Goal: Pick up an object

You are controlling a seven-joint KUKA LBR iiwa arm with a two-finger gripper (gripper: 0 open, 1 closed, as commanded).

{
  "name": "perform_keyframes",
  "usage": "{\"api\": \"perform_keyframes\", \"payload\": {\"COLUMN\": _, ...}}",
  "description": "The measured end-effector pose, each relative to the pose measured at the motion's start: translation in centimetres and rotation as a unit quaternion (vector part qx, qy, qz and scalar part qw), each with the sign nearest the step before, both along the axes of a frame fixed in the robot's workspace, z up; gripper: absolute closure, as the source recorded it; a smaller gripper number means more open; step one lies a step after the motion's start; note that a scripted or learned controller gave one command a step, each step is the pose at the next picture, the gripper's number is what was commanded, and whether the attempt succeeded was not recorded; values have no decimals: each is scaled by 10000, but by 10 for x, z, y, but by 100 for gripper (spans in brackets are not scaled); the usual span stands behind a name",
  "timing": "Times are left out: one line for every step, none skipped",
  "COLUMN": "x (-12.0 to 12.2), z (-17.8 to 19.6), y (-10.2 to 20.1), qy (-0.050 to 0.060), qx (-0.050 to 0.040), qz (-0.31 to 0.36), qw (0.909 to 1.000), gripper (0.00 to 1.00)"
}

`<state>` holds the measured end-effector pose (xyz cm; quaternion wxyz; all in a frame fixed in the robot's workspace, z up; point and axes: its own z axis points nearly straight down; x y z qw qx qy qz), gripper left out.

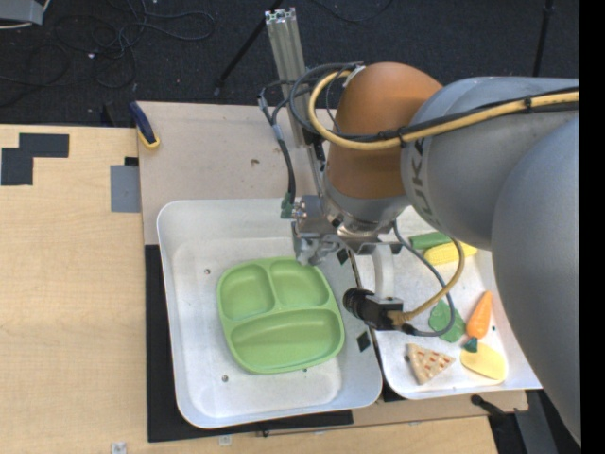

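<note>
Green divided plate (280, 315): three compartments, lying flat in left bin (189, 367), toward its right side, two small compartments on the far edge, the long one near.
Gripper (312, 244): hanging over far right part of left bin, just above the plate's far rim; jaw state cannot be told (fingers hidden under wrist hardware), nothing seen held.
Arm (492, 187): grey, orange band (378, 130) above wrist, yellow cable looped round it, entering from right.
Right bin (402, 386): pizza slice toy (428, 362) near front; orange carrot (480, 315) to the right; yellow wedge (487, 360) just beside it; small green piece (444, 318); yellow and green item (437, 246) farther back, partly hidden by arm.
</note>
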<state>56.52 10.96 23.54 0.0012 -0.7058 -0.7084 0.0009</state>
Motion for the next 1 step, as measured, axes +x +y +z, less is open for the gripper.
{"api": "perform_keyframes", "payload": {"x": 0, "z": 0, "y": -1, "qy": 0, "qx": -4, "qz": -7, "qw": 10000, "gripper": 0}}
